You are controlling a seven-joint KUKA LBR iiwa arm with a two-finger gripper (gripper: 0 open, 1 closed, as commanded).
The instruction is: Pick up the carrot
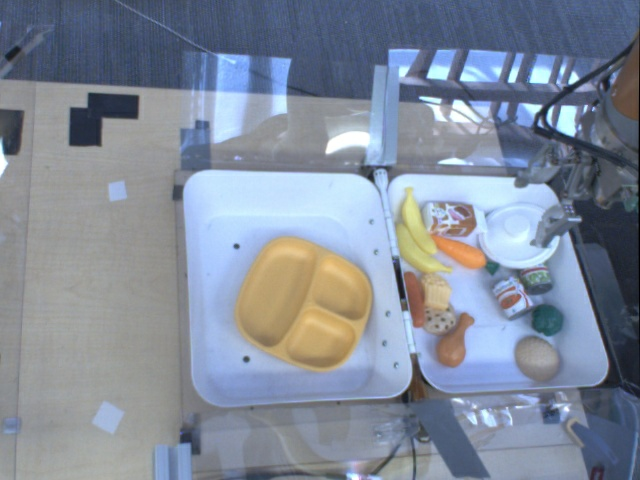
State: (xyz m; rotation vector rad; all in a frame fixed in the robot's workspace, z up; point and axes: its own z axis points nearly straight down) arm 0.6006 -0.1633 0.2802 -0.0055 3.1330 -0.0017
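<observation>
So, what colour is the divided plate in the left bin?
The divided plate is yellow-orange, plain, seen clearly in the camera view.

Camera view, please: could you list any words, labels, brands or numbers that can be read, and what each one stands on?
No text can be read.
Red-labelled can: print too small and blurred.
Red and white packet: markings blurred.
Dark-lidded jar: label too small to read.

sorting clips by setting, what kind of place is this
Likely a robot lab test bench: two white bins on a wooden bench, toy food such as a carrot and banana, and a gripper reaching in.
</observation>
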